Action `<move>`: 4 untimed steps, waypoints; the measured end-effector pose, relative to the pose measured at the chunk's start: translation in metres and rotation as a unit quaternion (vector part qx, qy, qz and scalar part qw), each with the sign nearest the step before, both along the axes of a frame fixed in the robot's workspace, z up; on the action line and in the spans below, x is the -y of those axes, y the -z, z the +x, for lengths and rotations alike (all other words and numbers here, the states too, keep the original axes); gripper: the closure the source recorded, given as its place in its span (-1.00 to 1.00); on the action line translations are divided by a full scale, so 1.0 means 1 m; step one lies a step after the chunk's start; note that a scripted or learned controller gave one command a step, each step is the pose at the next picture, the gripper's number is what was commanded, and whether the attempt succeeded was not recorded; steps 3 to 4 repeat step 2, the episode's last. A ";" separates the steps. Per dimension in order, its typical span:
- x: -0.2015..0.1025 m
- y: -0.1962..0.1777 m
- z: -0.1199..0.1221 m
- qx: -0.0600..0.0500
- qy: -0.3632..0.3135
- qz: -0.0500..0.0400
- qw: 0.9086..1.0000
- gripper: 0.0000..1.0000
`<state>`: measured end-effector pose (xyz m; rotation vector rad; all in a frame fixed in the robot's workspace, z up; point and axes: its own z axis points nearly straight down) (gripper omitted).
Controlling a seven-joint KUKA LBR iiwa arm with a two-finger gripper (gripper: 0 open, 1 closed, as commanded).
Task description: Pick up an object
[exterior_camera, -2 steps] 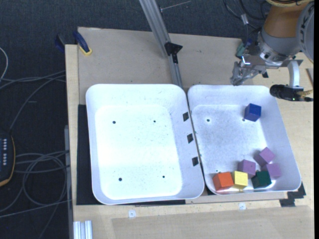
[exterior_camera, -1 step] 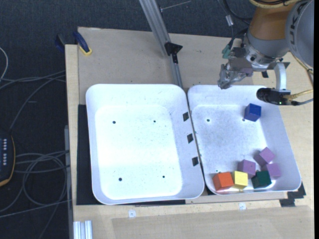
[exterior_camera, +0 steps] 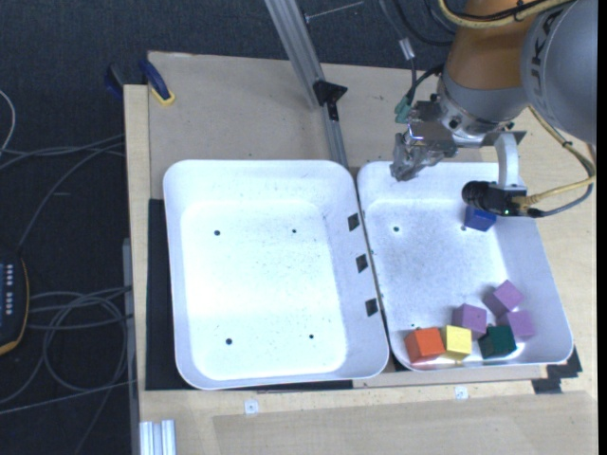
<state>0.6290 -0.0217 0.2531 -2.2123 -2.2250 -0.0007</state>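
My gripper [exterior_camera: 410,164] hangs over the far left corner of the right bin [exterior_camera: 417,254], with nothing visible under it but bare white floor. A blue block [exterior_camera: 479,220] lies near the bin's far right wall, to the right of the gripper and apart from it. Along the near edge sits a cluster: an orange block [exterior_camera: 426,344], a yellow block [exterior_camera: 459,340], a dark green block [exterior_camera: 496,343] and three purple blocks [exterior_camera: 469,317], [exterior_camera: 505,297], [exterior_camera: 521,324].
The left bin [exterior_camera: 256,273] lies beside the right one, joined by black clips [exterior_camera: 360,262]. A slanted metal rail [exterior_camera: 303,55] crosses the bench behind the bins. A black device on a cable [exterior_camera: 488,197] hangs from the wrist just above the blue block.
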 end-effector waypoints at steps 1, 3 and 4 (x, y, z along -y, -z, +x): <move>-0.044 -0.005 -0.020 0.000 0.000 0.000 1.000 1.00; -0.094 -0.004 -0.047 -0.001 0.000 0.000 1.000 1.00; -0.094 -0.004 -0.047 -0.001 0.000 0.000 1.000 1.00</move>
